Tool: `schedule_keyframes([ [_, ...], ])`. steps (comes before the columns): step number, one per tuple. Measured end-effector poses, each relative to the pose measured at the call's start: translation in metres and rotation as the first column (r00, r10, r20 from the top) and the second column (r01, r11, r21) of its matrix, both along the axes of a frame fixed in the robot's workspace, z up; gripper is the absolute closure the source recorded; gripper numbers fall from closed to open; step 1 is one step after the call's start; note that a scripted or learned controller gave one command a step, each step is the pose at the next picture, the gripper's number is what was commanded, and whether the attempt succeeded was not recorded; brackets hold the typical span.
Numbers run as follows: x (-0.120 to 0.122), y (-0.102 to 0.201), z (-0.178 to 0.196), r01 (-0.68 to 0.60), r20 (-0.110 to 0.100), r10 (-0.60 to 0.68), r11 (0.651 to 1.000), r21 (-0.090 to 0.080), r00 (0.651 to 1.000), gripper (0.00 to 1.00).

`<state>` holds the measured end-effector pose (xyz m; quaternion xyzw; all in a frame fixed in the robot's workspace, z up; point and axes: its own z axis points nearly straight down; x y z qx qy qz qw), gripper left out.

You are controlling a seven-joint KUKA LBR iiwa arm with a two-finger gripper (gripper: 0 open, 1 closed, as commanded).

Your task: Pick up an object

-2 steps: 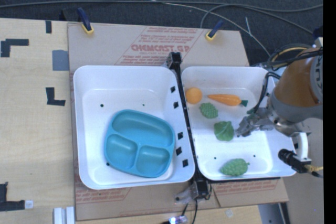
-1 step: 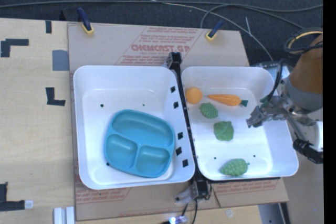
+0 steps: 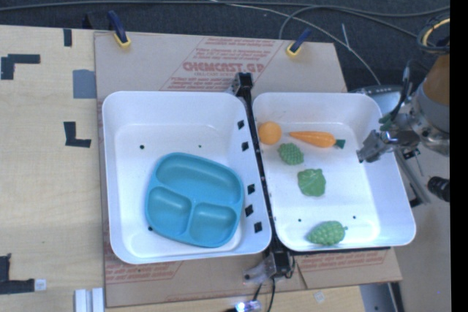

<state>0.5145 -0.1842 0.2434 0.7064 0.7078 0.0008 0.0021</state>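
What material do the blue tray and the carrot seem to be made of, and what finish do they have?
The blue tray looks like moulded plastic with a smooth, slightly glossy finish: even colour, rounded compartment walls, soft highlights. The carrot seems to be a plastic or rubber toy, matte: uniform orange body and a flat green cap. The view is too coarse to tell hard from soft.
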Motion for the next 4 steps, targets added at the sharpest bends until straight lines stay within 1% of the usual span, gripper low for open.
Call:
schedule_keyframes([
  [1, 0.001, 0.000, 0.011, 0.000, -0.003, 0.000, 1.000, 0.001, 1.000, 1.00],
  [2, 0.009, 0.058, -0.003, -0.003, -0.006, 0.003, 1.000, 0.002, 1.000, 1.00],
  [3, 0.027, 0.115, -0.009, -0.004, -0.006, 0.004, 1.000, 0.002, 1.000, 1.00],
  [4, 0.034, 0.169, -0.002, -0.005, -0.006, 0.005, 1.000, 0.003, 1.000, 1.00],
])
